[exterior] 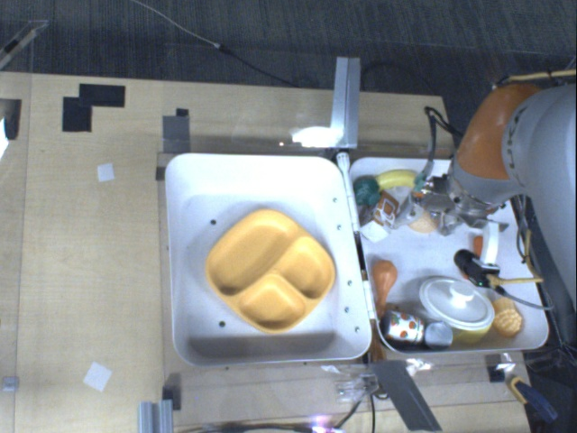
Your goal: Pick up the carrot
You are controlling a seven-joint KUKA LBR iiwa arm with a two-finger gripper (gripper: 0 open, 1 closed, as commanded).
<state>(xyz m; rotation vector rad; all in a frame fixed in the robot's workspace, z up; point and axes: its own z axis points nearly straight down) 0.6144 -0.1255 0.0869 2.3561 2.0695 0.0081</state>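
The carrot (384,280) is a short orange piece lying against the left wall of the right bin (532,336), about halfway down. My gripper (425,207) hangs over the upper part of that bin, up and to the right of the carrot and well apart from it. It sits close above a small beige item (422,225). I see nothing held in it.
Near the gripper lie a banana (394,179), a teal object (365,190) and a brown-and-white packet (386,210). Below the carrot are a can (403,326), a white lidded pot (458,303) and a bun (507,317). The left bin (189,197) holds a yellow divided plate (270,266).
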